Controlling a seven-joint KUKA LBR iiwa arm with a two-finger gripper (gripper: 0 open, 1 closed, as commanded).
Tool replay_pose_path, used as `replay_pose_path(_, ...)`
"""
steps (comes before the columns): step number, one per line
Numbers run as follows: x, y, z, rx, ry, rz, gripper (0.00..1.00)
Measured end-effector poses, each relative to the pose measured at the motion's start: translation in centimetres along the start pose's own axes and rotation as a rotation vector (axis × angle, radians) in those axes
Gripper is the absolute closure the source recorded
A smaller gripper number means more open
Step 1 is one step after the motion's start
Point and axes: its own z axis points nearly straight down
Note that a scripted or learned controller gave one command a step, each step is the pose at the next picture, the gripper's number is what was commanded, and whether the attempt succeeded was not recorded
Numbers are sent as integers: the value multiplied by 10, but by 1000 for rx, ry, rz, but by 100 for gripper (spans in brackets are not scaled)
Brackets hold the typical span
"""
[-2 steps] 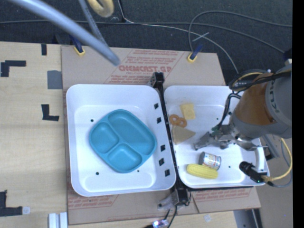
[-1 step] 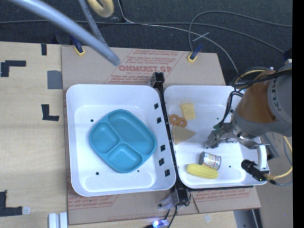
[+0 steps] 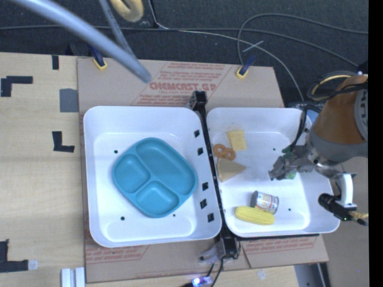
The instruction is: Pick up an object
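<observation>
1. Two shallow white plastic bins stand side by side on a brown cardboard sheet [image 3: 185,79] with red print; the sheet lies on a light wooden bench [image 3: 36,160].
2. The left white bin [image 3: 96,124] holds a blue plastic plate with three compartments [image 3: 154,176], which lies flat near the middle of the bin floor.
3. The right white bin [image 3: 263,115] holds several small objects, and any of them could be the thing to pick:
   - a pale yellow rectangular block, like a piece of cheese [image 3: 237,140], in the upper left part of the bin;
   - an orange-brown pretzel-shaped toy [image 3: 225,152], just beside the block and below it to the left;
   - a cream-coloured wedge [image 3: 231,170], touching or almost touching the pretzel from below;
   - a small silver metal can with a dark label [image 3: 264,201], lying on its side in the lower part of the bin;
   - a yellow toy corn cob [image 3: 254,216], lying just below the can, near the front wall.
4. The grey arm with the orange band [image 3: 338,121] reaches in from the right, over the right wall of this bin.
5. The two-finger gripper [image 3: 282,171] is low over the right half of the bin floor, well apart from the can and the corn cob. The dark fingertips look close together, but I cannot tell if the jaws are open or closed, and I see no object between them.
6. Above the bins, a grey tube [image 3: 72,20] crosses the upper left corner, and thin cables [image 3: 269,40] lie on the dark floor behind the cardboard.
</observation>
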Motion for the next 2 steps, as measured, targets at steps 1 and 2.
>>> replay_pose_path(1,0,1,-53,-1,0,-2,100)
replay_pose_path(2,48,19,-46,4,3,-7,100)
